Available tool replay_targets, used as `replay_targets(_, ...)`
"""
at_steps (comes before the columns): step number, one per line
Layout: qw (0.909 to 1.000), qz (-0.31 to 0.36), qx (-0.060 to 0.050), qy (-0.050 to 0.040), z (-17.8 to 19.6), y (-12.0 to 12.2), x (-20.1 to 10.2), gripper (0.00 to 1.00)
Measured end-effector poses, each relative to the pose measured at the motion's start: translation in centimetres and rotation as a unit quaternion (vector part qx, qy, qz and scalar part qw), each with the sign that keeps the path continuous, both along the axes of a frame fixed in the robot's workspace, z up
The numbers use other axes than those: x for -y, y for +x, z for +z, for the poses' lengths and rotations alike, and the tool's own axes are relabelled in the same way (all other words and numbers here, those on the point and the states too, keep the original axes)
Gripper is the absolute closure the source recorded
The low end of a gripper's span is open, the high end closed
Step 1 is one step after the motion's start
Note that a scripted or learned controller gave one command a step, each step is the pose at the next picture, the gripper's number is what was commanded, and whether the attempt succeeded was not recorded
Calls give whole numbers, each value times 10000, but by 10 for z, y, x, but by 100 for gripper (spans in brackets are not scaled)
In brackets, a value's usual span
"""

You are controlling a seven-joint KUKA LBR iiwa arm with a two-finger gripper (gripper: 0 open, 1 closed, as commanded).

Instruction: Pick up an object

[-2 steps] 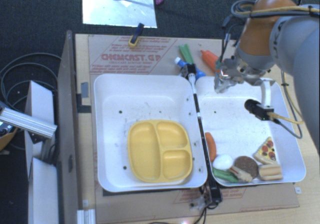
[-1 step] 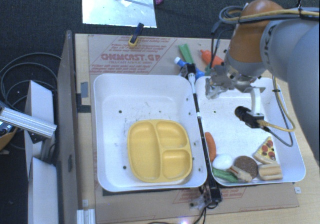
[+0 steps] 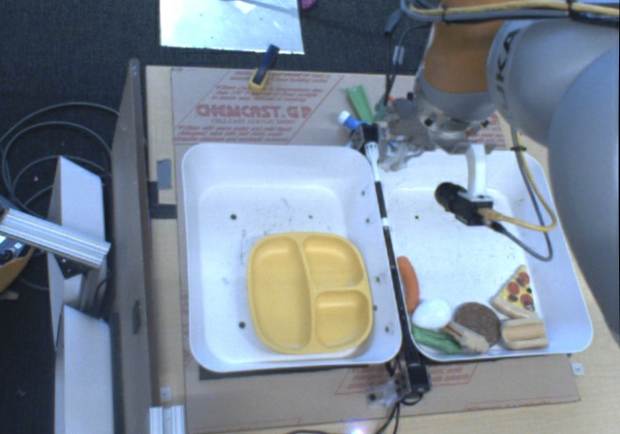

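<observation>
Toy food lies along the right bin's [image 3: 542, 229] near edge: an orange carrot [image 3: 409, 283], a white egg [image 3: 432, 313], a green bean pod [image 3: 437, 340], a brown patty [image 3: 478, 323], a pizza slice [image 3: 514, 292] and a bread roll [image 3: 524, 332]. The left bin [image 3: 208, 229] holds a yellow divided plate [image 3: 308, 291]. My gripper [image 3: 392, 153] hangs below the orange wrist band, over the far end of the divider between the bins, well away from the food. Nothing shows in it.
Beyond the bins, a green piece [image 3: 359, 99], a blue-white item [image 3: 349, 119] and a yellow-black tool [image 3: 263, 71] lie on the cardboard. A black unit with a yellow cable [image 3: 463, 202] hangs over the right bin's middle. Cables and metal rails stand at the left.
</observation>
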State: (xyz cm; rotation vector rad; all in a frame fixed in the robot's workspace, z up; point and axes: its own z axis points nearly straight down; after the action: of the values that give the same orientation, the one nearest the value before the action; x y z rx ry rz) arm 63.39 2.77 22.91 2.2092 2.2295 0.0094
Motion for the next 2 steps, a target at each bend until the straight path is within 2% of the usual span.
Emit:
replay_targets(1,10000,-45,-29,-19,-41,18,19,100)
replay_targets(2,10000,-27,-4,-11,-22,36,26,100)
